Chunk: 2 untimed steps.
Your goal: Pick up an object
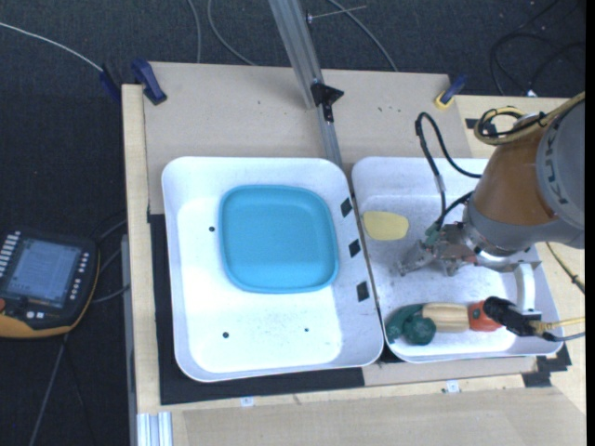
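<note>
From above, the light wooden bench carries two shallow white bins side by side. The left white bin holds a square turquoise plastic plate near its middle. In the right white bin, a pale yellow oval piece lies at the upper left, and a wooden-handled brush with a green head and orange end lies along the lower edge. The grey arm with its orange band reaches in from the right of the frame, and its pincer hangs low over the middle of the right bin, between the yellow piece and the brush. Whether its fingers are spread or closed cannot be told, and nothing is seen between them.
</note>
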Tool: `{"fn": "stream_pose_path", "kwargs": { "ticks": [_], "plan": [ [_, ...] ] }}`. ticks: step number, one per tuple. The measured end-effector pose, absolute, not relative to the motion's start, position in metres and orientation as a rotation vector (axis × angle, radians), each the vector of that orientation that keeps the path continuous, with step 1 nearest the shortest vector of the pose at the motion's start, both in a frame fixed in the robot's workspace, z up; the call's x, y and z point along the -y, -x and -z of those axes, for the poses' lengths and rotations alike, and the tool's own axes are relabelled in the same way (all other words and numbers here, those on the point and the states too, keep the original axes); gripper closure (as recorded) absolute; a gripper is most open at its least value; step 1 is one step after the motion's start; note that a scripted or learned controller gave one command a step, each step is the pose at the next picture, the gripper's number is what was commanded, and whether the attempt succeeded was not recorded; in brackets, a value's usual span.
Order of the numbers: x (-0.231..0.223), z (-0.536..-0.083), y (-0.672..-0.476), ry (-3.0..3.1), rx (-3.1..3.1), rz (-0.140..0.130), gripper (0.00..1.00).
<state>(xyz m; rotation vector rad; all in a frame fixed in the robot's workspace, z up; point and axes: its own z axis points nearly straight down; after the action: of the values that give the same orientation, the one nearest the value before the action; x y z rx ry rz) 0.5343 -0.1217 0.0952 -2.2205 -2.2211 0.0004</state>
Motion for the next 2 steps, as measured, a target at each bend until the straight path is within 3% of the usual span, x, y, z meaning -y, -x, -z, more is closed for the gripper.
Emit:
{"fn": "stream_pose_path", "kwargs": {
  "ticks": [1,2],
  "plan": [
    [0.122,-0.106,-0.535,2.222,2.222,0.002,1.0],
    [0.124,-0.149,-0.539,2.223,2.224,0.004,1.0]
  ]
}}
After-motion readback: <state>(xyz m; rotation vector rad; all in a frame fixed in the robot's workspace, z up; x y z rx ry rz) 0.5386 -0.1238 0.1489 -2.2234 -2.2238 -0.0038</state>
